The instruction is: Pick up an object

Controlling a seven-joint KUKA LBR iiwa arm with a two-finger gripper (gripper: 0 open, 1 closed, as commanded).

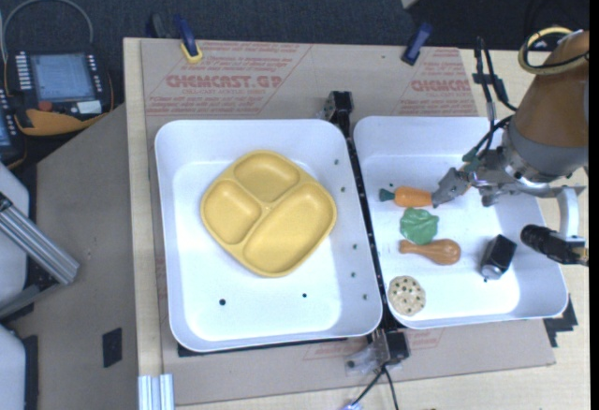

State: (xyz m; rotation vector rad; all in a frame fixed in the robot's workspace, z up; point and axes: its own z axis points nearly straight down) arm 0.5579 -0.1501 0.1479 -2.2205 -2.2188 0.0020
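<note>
Two bins: pincer (465, 185) hovers beside the toy carrot (410, 197).

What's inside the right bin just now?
The right bin holds a carrot, a green leafy piece, a drumstick, a cookie and a black block. The arm covers its upper right corner.

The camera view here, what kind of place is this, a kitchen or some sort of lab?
Probably a robotics lab bench: two white bins clamped on a board, toy food such as a carrot, and a teach pendant beside it.
</note>
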